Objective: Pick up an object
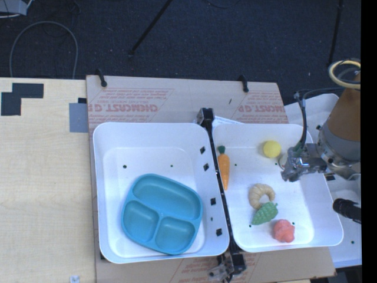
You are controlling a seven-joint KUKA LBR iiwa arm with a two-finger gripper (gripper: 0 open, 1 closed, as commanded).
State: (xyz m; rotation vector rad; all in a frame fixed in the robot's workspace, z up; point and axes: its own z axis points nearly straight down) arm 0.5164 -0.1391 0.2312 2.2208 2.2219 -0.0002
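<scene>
Bare floor separates yellow ball (271, 149) from croissant (261, 194); carrot (224, 168) hugs divider.

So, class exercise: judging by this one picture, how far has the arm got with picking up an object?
Done: the tool has reached the right bin, near its right wall beside the yellow ball. In hand: nothing visibly. Left: the whole pick, since the ball, carrot, croissant, green piece and pink piece all lie on the bin floor.

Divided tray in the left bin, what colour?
Light blue tray, plain, seen in the camera view.
</scene>
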